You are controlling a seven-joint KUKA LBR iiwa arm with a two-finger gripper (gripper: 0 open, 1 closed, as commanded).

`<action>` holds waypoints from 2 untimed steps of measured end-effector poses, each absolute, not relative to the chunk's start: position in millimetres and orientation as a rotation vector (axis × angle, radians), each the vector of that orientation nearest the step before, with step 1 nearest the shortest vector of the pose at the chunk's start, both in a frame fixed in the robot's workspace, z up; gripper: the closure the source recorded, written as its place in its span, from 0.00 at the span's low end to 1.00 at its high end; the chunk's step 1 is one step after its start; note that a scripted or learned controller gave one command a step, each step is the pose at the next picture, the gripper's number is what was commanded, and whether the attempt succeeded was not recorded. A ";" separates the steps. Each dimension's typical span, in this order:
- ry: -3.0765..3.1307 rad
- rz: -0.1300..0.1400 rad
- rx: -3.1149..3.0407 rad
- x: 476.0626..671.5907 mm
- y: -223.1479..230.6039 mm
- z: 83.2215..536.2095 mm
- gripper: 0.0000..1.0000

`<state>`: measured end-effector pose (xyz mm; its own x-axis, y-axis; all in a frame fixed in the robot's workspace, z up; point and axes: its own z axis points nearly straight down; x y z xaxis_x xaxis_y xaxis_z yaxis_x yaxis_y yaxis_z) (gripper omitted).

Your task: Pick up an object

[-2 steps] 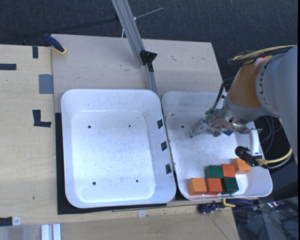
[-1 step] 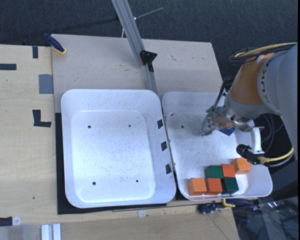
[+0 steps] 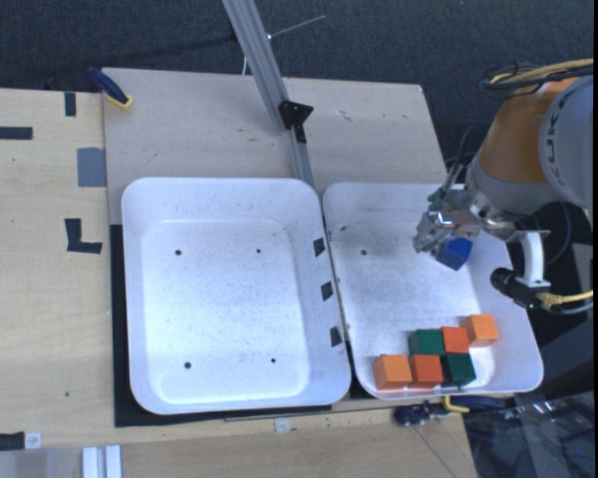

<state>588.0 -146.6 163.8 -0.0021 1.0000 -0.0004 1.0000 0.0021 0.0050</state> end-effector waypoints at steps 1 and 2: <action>2.220 0.005 2.216 594.3 -149.0 225.9 1.00; 2.223 -0.002 2.221 594.4 -148.8 225.5 1.00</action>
